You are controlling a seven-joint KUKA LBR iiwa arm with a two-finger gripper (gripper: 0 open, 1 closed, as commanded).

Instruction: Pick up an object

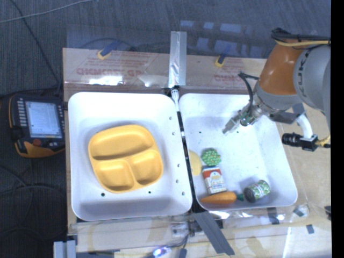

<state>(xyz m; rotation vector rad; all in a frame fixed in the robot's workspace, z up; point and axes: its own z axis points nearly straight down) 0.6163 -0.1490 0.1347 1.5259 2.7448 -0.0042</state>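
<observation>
One arm angles its end effector over the right bin.

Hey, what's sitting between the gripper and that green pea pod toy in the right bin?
Nothing: in the camera view, bare white bin floor separates the gripper from the green pea pod toy.

From my remote seat I log: left bin holding a yellow divided tray; right bin holding a green pea cluster, red-and-white carton, carrot and green can along its near side; gripper above that bin's far part; a teach pendant left of the surface.
</observation>
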